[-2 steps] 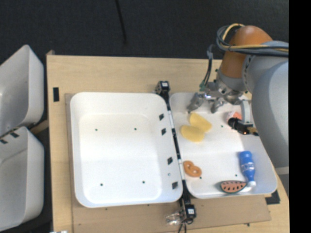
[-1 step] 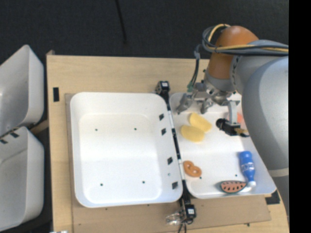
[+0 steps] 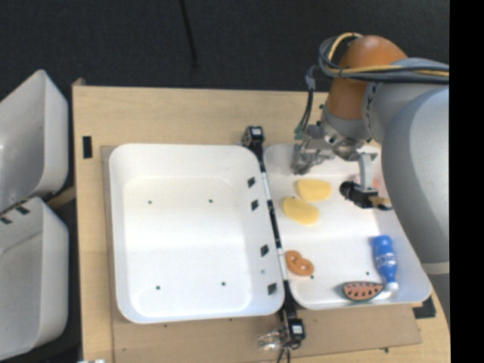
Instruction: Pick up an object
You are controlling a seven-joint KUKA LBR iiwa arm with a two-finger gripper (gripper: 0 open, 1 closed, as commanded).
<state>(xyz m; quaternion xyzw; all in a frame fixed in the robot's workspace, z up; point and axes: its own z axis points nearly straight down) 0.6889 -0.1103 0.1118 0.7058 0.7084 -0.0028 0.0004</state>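
While the gripper (image 3: 308,157) is hanging over the far corner of the right bin (image 3: 333,293), I am reading this as the approach step, with nothing lifted yet; whether the jaws are apart or together I cannot tell. Just beneath and toward me, the nearest yellow piece (image 3: 313,190) is lying flat, with a second yellow piece (image 3: 301,211) beside it. Farther off are sitting an orange pretzel (image 3: 299,264), a blue bottle (image 3: 384,257) and a watermelon slice (image 3: 361,290). Next I am expecting a short descent onto that nearest piece. Both bins, the left bin (image 3: 189,233) included, are resting on a tan bench (image 3: 174,116), and dark floor is showing beyond.
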